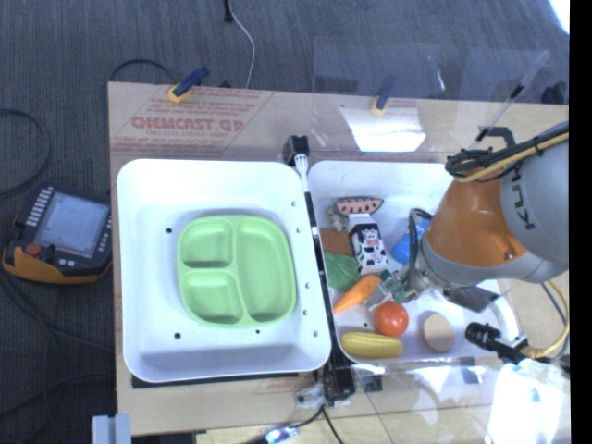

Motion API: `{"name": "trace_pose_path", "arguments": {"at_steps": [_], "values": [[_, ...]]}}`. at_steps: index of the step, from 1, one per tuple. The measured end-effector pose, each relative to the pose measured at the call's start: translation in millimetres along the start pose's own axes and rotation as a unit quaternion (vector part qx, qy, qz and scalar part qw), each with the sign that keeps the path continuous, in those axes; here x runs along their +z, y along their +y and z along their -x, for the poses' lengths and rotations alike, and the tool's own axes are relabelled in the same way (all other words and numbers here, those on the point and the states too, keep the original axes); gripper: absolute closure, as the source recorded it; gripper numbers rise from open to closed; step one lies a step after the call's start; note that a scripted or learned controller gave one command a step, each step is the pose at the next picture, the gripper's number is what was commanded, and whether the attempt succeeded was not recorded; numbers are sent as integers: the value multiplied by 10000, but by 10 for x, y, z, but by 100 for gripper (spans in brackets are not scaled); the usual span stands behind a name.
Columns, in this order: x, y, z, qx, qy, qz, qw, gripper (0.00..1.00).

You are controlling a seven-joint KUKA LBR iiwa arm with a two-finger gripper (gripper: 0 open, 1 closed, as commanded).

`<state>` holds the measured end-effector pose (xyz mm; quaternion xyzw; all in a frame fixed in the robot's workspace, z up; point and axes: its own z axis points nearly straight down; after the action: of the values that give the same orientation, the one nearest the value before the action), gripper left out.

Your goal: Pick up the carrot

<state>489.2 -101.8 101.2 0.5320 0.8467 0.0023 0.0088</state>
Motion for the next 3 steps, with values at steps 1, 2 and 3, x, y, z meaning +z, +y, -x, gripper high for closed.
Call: {"name": "trace_pose_path", "arguments": {"at_steps": [1, 2, 3], "values": [[-832, 391, -864, 1072, 60, -81, 9942, 100], [-819, 807, -1659, 1589, 61, -105, 9872, 100], [-819, 593, -1362, 2221, 46, -120, 9749, 100]]}}
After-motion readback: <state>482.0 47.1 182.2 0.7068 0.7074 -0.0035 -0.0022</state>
